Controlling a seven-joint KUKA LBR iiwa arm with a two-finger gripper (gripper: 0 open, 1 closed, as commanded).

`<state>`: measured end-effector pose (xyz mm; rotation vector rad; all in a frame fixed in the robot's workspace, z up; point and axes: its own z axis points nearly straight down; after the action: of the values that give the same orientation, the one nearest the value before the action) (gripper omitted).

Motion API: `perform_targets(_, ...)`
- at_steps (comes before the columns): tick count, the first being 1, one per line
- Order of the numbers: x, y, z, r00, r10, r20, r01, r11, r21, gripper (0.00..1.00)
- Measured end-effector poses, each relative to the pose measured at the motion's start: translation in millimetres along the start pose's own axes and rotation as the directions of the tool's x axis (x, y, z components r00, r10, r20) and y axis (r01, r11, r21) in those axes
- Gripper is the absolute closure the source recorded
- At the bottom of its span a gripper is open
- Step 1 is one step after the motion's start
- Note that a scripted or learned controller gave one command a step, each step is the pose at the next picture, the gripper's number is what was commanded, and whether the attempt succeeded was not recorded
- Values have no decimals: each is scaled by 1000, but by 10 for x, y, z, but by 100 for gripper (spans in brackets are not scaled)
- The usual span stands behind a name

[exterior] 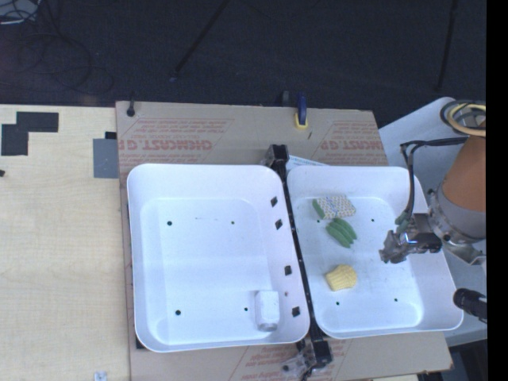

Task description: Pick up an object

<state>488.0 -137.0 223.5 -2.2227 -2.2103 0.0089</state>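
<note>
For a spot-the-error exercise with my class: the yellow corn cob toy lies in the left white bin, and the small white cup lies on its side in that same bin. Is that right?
Not quite. The camera view shows the yellow corn cob toy in the right white bin, below the green pepper toy. The small white cup does lie on its side in the left white bin.

Right bin [373, 324]: yellow corn-cob piece [340, 277] lying flat near centre; green pepper-like item [342, 232] above it; green-and-white patterned object [332, 206] beyond. Left bin [159, 213]: white cup-like object [267, 309], front right corner.
</note>
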Motion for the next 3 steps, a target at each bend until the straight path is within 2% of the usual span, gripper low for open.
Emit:
perform_targets(1, -418, -127, -1567, 1000, -2, 8, 2, 1000, -24, 100)
perform_targets(2, 94, 153, 311, 1000, -8, -6, 9, 1000, 10, 100)
perform_targets(3, -768, -143, 251, 1000, 2, 3, -2, 1000, -5, 100)
